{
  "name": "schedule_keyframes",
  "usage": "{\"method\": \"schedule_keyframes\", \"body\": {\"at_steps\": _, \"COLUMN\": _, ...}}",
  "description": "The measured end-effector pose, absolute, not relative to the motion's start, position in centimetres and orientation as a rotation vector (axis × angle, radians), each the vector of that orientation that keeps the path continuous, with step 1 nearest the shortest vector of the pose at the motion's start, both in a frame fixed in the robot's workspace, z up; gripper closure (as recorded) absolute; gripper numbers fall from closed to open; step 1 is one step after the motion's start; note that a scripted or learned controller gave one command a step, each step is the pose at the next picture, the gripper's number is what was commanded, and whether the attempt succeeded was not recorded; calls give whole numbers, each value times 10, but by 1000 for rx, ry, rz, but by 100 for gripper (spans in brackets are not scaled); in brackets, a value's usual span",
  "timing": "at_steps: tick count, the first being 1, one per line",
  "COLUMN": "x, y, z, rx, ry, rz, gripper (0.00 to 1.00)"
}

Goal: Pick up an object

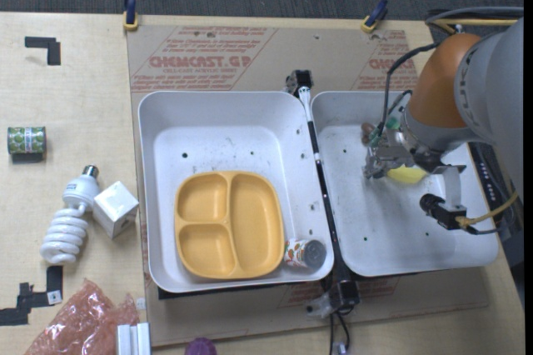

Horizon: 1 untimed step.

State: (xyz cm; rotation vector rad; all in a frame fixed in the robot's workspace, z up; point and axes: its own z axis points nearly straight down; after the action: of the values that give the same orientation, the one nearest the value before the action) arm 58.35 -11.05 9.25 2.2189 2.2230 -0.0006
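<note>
Pale wooden tabletop (67,95) carrying two shallow white plastic bins side by side on a brown printed cardboard sheet (208,53). Right bin (400,249): a small yellow object (406,174), smooth and rounded, lies near the far right part of the floor, partly hidden by the arm (466,87). Tool (376,166) is lowered just beside its left edge; whether its fingers are apart or closed cannot be told. Left bin (208,116): a yellow three-compartment tray (229,224), rounded corners, with a small cylindrical can (304,253) touching its near right corner. Left of the bins: spiral white bulb (68,216), white cube (115,207), green can (27,142).
</note>
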Motion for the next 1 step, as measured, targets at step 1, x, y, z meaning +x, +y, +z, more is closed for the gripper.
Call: {"method": "schedule_keyframes", "body": {"at_steps": 1, "x": 525, "y": -102, "z": 92, "rx": 2223, "ry": 2220, "rz": -1, "gripper": 0}}
